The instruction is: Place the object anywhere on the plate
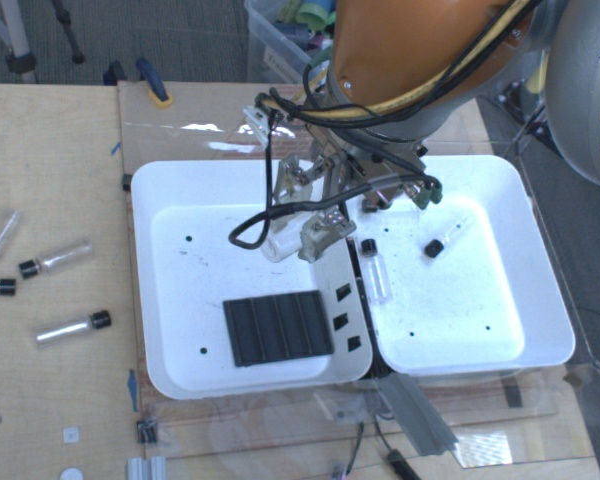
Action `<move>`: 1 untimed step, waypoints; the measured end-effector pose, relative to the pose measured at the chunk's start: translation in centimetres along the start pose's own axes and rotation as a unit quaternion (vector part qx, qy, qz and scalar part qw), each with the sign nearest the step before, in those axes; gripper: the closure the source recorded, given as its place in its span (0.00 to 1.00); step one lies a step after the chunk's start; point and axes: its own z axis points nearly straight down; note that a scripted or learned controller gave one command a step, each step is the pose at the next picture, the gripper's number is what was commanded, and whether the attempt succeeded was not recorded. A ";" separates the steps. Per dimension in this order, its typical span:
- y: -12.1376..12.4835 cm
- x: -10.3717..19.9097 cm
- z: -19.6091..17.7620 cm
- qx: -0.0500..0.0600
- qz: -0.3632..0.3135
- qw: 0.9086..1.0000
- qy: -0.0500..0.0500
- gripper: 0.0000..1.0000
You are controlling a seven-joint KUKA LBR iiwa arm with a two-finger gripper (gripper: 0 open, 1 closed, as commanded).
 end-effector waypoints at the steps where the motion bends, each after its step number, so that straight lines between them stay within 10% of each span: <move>1: -1.4 2.3 1.2 -0.001 -0.169 0.986 0.003 1.00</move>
